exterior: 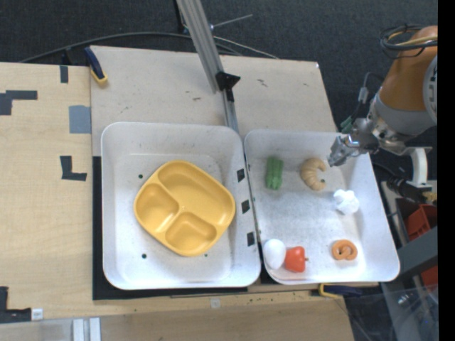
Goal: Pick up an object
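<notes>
Tool [340,152] hovers at the right bin's [377,219] far right edge, just beside the tan croissant [313,172]; whether it is apart or together, I cannot tell. Likely light, stiff plastic and curved, the croissant seems best gripped across its narrow middle.

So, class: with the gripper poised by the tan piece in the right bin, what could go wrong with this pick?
1. The gripper sits at the upper right edge of the croissant, not over its middle, so it may nudge the piece rather than take it.
2. The croissant is curved and rounded, so it could slip free.
3. The white crumpled object lies close below and could be knocked on the way down.
</notes>
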Robot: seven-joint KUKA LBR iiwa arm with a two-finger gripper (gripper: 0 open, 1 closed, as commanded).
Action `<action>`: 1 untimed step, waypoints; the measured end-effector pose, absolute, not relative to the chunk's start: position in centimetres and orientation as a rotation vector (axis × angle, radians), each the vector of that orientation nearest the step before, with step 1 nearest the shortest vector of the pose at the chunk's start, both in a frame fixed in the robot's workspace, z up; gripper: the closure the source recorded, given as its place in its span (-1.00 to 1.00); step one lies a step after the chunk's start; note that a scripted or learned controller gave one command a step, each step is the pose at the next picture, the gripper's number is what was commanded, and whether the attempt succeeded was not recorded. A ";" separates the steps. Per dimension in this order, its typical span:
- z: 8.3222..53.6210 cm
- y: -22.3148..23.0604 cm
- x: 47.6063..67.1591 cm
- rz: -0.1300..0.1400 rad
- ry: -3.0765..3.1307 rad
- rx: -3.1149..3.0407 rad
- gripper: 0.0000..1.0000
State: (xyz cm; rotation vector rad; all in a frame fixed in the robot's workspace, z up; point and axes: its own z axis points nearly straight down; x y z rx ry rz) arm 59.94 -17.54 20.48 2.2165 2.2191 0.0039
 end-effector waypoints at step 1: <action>25.8 -17.5 60.1 0.004 2.220 2.216 1.00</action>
